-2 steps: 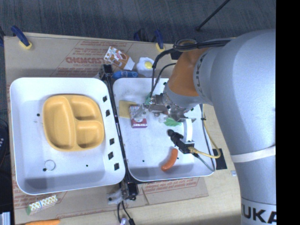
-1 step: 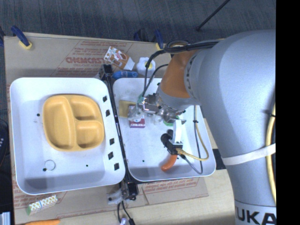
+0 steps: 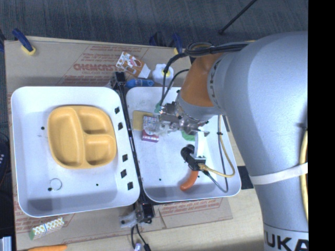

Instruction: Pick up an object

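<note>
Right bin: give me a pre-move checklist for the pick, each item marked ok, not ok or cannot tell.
1. Gripper is over the right bin, at its upper part: ok.
2. Something to pick lies beneath it: a small clear packet with red print on a yellow card: ok.
3. Packet already grasped: cannot tell, the wrist hides the contact.
4. Other items are apart from the gripper: the orange carrot-shaped piece lies near the bin's lower edge: ok.
5. Yellow cable hangs loose into the bin beside the carrot-shaped piece and could snag: not ok.
6. Yellow divided tray sits in the left bin, out of the way: ok.
</note>
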Robot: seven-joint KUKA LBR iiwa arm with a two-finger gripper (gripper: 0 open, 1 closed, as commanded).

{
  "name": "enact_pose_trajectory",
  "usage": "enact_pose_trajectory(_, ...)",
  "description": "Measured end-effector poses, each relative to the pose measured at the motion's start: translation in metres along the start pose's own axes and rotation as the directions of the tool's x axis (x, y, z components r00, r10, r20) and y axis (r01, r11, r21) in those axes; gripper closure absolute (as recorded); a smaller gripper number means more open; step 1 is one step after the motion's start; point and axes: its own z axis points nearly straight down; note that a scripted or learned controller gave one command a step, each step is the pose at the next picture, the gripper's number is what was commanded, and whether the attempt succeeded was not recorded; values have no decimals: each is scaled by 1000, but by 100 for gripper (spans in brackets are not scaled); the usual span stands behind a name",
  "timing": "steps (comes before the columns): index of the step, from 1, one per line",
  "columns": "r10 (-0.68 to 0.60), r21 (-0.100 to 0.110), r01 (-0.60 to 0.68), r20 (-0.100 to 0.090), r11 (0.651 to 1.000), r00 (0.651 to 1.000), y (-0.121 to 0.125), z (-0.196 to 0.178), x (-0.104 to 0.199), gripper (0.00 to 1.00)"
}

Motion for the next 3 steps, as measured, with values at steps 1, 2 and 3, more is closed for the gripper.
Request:
enact_pose_trajectory(1,-143,5,143,1,990,990,-31,-86,44,100)
enact_pose_trajectory(2,-143,5,143,1,990,990,-31,-86,44,0)
enact_pose_trajectory(3,-143,-1,143,2,990,990,4,11,-17,0)
